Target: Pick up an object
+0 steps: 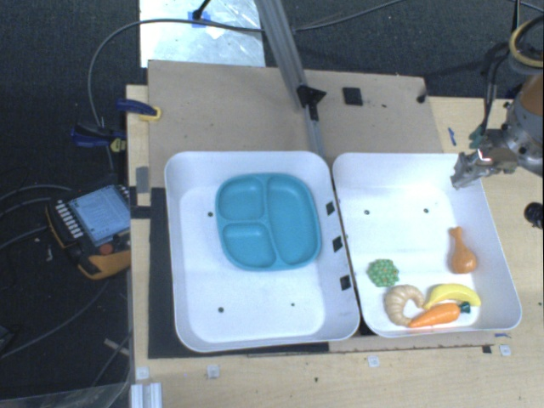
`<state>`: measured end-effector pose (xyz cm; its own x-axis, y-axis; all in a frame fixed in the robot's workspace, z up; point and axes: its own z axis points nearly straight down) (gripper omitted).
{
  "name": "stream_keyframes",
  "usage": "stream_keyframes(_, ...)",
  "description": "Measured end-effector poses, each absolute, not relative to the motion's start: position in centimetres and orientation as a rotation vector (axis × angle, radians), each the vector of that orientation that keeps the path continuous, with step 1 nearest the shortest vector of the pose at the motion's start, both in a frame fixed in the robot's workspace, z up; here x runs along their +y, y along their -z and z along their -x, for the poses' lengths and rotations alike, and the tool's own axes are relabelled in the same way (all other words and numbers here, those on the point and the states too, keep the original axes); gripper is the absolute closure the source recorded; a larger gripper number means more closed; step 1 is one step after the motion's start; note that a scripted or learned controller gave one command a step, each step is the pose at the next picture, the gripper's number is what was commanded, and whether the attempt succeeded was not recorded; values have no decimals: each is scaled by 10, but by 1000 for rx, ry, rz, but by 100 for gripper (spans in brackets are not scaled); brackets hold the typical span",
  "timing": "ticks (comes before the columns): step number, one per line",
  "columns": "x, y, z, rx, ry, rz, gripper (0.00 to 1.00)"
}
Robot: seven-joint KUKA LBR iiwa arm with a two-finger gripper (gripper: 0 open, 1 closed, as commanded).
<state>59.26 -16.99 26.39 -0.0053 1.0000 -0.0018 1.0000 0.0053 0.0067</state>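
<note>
The right bin holds several toy foods near its front right corner: a green broccoli piece, a tan croissant, an orange carrot, a yellow banana and an orange-brown drumstick. My gripper hangs at the bin's far right rim, well behind the drumstick, with nothing seen between its fingers.
A blue divided plate lies in the left bin. A grey pole slants across the back board. Clamps and a handheld device sit off the bench at left.
</note>
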Motion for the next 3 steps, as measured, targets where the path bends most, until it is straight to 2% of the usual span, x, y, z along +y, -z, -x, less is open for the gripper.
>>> stream_keyframes(1, -123, -268, -584, 2231, -4, -2210, 100)
stream_keyframes(2, -78, -262, -563, 2232, -1, -2212, 100)
stream_keyframes(3, -28, -265, -556, 2232, -2, -2212, 100)
